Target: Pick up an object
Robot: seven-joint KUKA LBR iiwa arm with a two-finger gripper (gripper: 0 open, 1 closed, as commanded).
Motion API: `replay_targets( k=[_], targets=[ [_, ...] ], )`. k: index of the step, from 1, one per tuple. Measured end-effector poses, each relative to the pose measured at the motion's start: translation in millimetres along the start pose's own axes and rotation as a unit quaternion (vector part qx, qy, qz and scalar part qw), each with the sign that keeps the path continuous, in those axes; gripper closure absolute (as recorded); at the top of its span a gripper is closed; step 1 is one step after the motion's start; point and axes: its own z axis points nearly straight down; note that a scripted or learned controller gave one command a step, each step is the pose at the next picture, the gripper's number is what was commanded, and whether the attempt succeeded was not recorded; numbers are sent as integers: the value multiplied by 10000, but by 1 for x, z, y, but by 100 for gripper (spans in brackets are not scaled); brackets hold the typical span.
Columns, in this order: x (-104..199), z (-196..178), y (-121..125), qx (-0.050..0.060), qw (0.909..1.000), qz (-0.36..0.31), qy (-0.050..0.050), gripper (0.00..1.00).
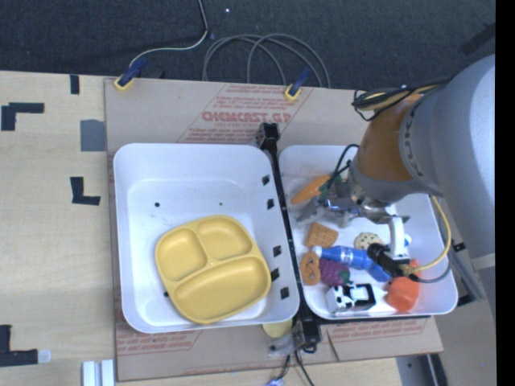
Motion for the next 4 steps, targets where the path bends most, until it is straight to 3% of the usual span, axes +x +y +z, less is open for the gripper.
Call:
replay_targets(
  k=[1, 2, 3, 4],
  targets=[
    [2, 1, 70, -18, 10000, -12, -3, 0],
    [-7, 2, 88, 151, 9999, -11, 59, 0],
    [-30, 2, 88, 153, 9998, -11, 86, 0],
    [-56, -86, 93, -28, 10000, 1, -8, 0]
  ],
)
